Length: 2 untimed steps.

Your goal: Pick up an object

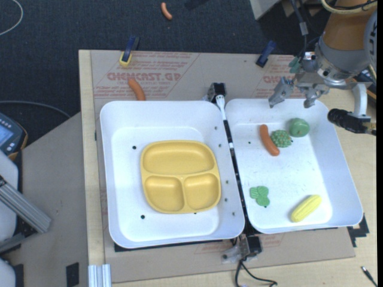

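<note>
Orange sausage (268,140) touches bumpy green piece (280,139) in right bin (341,160); fingers (277,94) spread, empty, above bin's far rim. Counter (161,73) print probably "CHEMCAST GP".

You see a yellow tray (179,176) in the left bin (114,160). A sausage (137,89) lies on the board (179,70). Another (166,11) lies on the floor.

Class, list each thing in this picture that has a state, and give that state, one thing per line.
Gripper: open, above the right bin's far edge, holding nothing.
Yellow divided tray: upright in the left bin, compartments bare.
Orange carrot: lying flat, against the green broccoli.
Yellow corn: lying on its side in the right bin.
</note>
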Motion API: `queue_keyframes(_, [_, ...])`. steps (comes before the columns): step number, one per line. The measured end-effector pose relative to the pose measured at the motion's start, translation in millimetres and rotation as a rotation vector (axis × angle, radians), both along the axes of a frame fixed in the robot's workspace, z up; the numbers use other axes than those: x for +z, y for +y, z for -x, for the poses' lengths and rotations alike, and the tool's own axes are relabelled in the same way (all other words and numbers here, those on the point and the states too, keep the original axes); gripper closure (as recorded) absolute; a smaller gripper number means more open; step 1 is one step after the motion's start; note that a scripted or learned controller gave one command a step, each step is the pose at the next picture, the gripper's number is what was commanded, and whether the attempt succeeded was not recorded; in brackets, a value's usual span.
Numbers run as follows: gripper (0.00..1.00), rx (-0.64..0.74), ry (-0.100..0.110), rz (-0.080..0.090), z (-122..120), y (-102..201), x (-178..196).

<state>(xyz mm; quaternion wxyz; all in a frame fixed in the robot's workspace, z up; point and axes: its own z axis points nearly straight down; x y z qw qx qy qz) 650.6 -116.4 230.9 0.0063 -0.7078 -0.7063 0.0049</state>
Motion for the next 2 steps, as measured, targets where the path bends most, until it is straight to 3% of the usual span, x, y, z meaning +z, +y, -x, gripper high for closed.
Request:
queue_keyframes(1, [0.0, 0.002, -0.015, 0.002, -3, 0, 9])
queue_keyframes(2, [0.0, 0.002, -0.01, 0.001, -7, -5, -36])
